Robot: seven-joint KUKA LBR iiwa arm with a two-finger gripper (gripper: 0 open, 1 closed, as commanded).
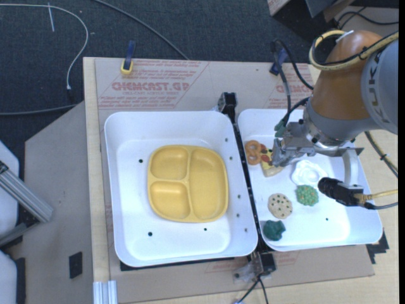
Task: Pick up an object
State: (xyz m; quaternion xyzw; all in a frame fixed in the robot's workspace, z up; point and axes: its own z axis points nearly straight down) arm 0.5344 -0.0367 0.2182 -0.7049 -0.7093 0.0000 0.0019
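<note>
Several small food toys lie in the right bin (pixel 358 232): a brown pretzel (pixel 255 151), a speckled cookie (pixel 279 204), a light green lump (pixel 307 195), a dark green piece (pixel 274 228), a white piece (pixel 307 170) and a yellow-and-red piece (pixel 270 168). My gripper (pixel 279 156) is low over the bin's upper left part, right above the yellow-and-red piece and beside the pretzel. The gripper body hides its tips and most of that piece. Whether it touches the piece cannot be told.
The left bin (pixel 126 135) holds a yellow divided plate (pixel 188 183). A black clamp (pixel 227 101) sits at the top of the gap between the bins. A black connector with a cable (pixel 336 190) hangs from the arm over the right bin.
</note>
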